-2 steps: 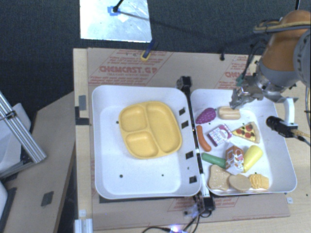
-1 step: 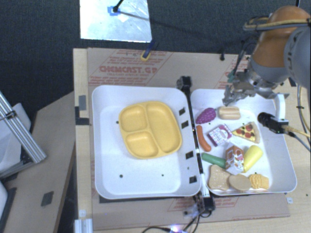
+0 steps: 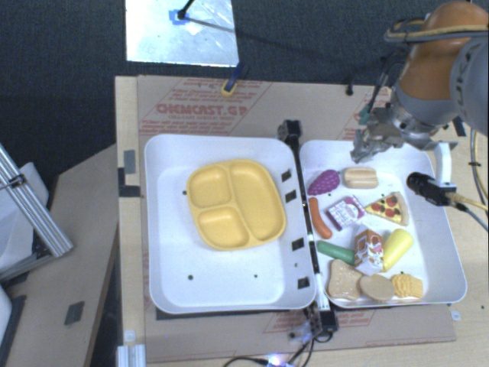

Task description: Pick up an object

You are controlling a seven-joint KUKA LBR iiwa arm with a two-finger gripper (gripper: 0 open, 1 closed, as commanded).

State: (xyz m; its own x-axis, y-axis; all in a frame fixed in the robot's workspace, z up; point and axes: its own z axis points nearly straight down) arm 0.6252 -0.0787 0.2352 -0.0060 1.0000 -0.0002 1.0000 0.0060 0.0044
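The desk carried 2 shallow white bins. The left bin held a yellow 3-compartment tray; the right bin held the toy foods that the task could draw on. The arm reached in from 3 o'clock, and its pincer hung over the right bin's 11 o'clock corner, apparently carrying nothing; whether it was open or closed could not be told.

The step in hand looked like choosing and approaching a piece. The beige bread roll lay just beside the pincer, toward 6 o'clock, with the purple grape bunch at the roll's 9 o'clock. The roll seemed the best target, with bare bin floor on most sides, so a straight descent across its short width would probably serve. The crowded pieces nearer 6 o'clock, the yellow corn cob, the bread slice and the green pepper, touched neighbours and seemed riskier. The pizza slice lay flat and might slip.

The fingertips blurred into the grey wrist, and the arm's upper part was cut off at the frame's edge.
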